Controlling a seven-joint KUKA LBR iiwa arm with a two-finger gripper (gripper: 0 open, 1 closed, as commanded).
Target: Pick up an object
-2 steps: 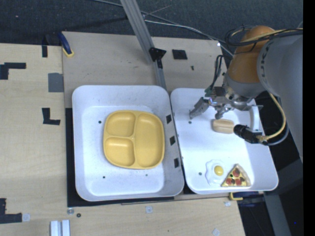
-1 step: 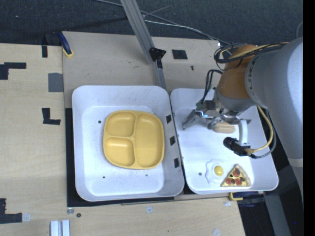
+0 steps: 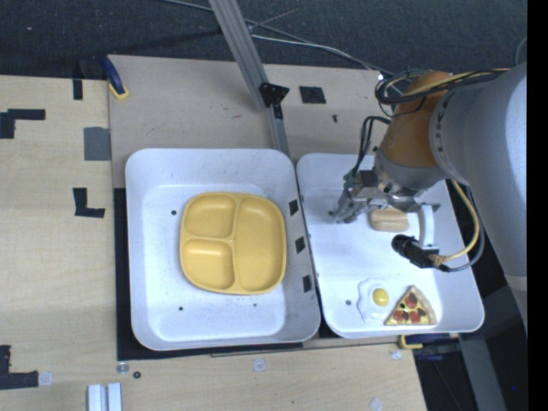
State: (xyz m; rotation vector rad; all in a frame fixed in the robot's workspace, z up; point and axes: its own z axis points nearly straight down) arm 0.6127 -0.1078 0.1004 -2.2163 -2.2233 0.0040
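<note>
Camera view: hand (image 3: 347, 208) poised low in right bin (image 3: 342, 311), state cannot be told. Tan bread-like piece (image 3: 388, 220) lies just beside, near bin's far edge. Judged light, rigid plastic, slippery; best gripped across narrow sides.

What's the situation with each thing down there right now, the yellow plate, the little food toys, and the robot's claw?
Yellow divided plate: flat in the left bin, upright, compartments bare.
Fried egg toy: lying flat in the right bin, near its front.
Pizza slice toy: flat, beside the egg.
Tan bread-like piece: lying under the arm's wrist.
Gripper: low over the right bin, nothing visibly held.
</note>
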